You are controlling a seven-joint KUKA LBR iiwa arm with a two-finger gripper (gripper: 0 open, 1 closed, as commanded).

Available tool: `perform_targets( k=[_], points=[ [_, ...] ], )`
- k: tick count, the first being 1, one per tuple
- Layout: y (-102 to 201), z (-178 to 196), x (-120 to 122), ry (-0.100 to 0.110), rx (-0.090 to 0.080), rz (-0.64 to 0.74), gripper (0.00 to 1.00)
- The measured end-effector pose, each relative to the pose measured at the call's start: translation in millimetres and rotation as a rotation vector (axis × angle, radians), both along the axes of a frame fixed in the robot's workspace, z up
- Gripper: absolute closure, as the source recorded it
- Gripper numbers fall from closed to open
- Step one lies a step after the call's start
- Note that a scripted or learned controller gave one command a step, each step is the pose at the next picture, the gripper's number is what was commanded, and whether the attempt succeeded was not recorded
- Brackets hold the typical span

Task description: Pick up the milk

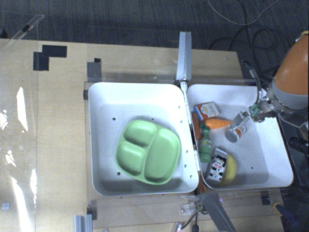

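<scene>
The milk carton [217,165], marked with a cow pattern, is seen lying at the lower left of the right bin [270,144], touching a banana [230,168] on its right, its long axis running roughly up and down the view. The gripper [235,130] is found above it and slightly right, and nothing appears to be held, though its grip cannot be told from this blurred view.

fixed overhead cam, slanted, both bins [96,144]

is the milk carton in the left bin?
No. The milk carton lies in the right bin, beside the banana; the left bin holds the green tray.
</scene>
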State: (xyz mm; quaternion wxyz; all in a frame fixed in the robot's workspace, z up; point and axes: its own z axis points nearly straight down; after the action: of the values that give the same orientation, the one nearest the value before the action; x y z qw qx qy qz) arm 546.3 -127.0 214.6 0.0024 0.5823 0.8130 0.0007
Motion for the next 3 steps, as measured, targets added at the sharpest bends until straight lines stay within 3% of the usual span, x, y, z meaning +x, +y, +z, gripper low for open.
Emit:
perform_targets(
  k=[1, 2, 3],
  points=[
    [-56, 101, 14, -0.003, -0.002, -0.081, 0.00],
    [37, 15, 44, 0.005, 0.001, 0.054, 0.00],
    [9, -87, -40, 0.005, 0.002, -0.064, 0.00]
  ],
)
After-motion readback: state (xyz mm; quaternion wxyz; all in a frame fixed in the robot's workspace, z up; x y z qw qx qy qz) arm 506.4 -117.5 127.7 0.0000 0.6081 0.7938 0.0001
